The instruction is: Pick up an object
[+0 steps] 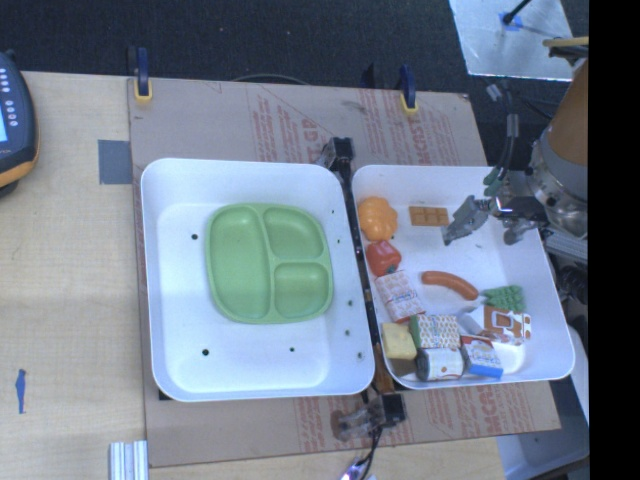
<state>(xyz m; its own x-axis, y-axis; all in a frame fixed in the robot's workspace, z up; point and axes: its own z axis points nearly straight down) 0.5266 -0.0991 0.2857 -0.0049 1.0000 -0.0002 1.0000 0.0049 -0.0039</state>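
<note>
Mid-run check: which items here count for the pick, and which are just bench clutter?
For the pick:
claw, over the right bin
toy orange
red toy pepper
toy sausage
brown cracker
small food packets at the bin's near end

Lying about:
green divided plate in the left bin
blue clamps
yellow handheld unit
grey tape patch

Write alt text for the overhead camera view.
A robot gripper hovers over the right white bin of small toy foods, including a sausage and an orange. The left bin holds a green divided plate.
</note>
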